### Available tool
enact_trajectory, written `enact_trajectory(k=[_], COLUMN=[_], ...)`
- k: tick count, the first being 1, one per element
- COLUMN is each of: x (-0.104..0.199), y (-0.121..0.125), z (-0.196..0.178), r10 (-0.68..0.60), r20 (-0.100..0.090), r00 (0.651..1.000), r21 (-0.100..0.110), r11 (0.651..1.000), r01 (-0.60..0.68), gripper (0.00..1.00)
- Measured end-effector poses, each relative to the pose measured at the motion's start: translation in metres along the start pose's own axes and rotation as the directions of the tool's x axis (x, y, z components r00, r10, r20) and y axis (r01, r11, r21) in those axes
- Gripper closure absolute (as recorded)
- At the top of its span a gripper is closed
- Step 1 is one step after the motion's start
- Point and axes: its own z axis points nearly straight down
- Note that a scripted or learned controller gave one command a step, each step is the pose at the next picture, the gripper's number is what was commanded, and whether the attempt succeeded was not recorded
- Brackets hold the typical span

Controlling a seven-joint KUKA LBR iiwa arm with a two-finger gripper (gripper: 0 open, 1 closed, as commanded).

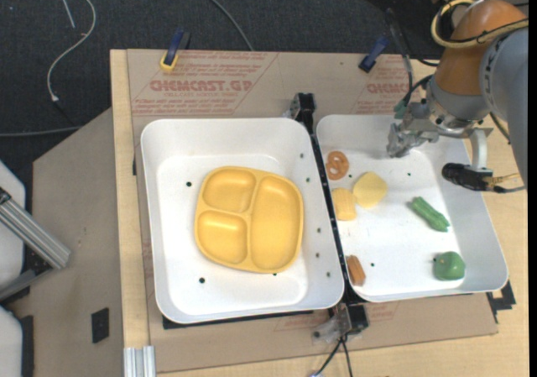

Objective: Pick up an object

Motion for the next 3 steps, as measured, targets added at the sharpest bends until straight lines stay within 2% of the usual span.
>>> enact_trajectory(k=[3], x=[-0.011], y=[-0.010], z=[-0.146], r10=[0.003], r20=[0.002], r00=[1.000], r21=[-0.005], r11=[1.000], r01=[-0.003], gripper=[1.00])
